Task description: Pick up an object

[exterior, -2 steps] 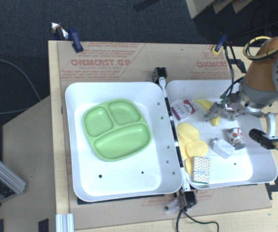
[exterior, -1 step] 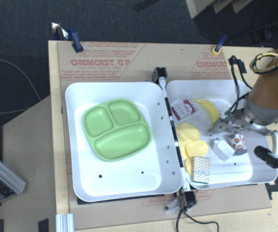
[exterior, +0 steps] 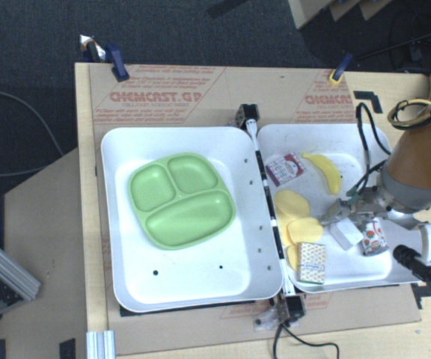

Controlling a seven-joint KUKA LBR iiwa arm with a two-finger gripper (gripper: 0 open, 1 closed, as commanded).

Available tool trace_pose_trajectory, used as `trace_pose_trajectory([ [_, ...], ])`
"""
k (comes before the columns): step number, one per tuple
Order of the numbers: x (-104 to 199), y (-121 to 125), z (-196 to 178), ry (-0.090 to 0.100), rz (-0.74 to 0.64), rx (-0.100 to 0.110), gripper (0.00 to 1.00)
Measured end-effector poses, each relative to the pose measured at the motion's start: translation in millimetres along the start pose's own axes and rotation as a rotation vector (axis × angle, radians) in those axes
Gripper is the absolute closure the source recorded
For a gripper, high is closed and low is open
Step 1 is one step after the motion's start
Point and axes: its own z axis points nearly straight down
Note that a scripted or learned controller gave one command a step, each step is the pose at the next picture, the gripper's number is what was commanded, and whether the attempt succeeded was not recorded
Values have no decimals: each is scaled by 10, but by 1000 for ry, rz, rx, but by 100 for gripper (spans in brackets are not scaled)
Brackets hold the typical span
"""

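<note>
**Two white bins, gripper low in the right one**

Two shallow white bins are seen side by side on a brown board from the fixed camera above. On the board, red printing is read twice along the far edge: "CHEMCAST GP" above the left bin [exterior: 118, 223], and a partly cut "CHEMCAST" above the right bin [exterior: 305, 137]. The smaller lines under it are too fine to be read.

A green divided plate [exterior: 182, 199] with three compartments is held in the left bin, lying flat near its middle.

In the right bin a banana [exterior: 326, 170] is seen near the far side, with a dark red packet [exterior: 283, 168] just beside it; its label is not legible. Pale yellow pieces [exterior: 296, 219] lie along the bin's left wall, and a patterned carton [exterior: 312, 262] rests at the near edge. A small red-and-white pack [exterior: 373, 238] lies near the arm; its print is blurred.

The gripper [exterior: 348, 210] is lowered into the right bin, between the banana and a white block [exterior: 344, 235]. Whether its grasp is released or clenched cannot be told, and nothing is seen held.
</note>
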Motion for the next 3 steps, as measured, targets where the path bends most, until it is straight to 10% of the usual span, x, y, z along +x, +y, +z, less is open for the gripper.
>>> trace_pose_trajectory([
  [1, -280, 879, -10, -2, -2, -3, 0],
  [2, 230, 1065, -6, -2, -2, -4, 0],
  [3, 232, 1071, -108, -4, -3, -6, 100],
])
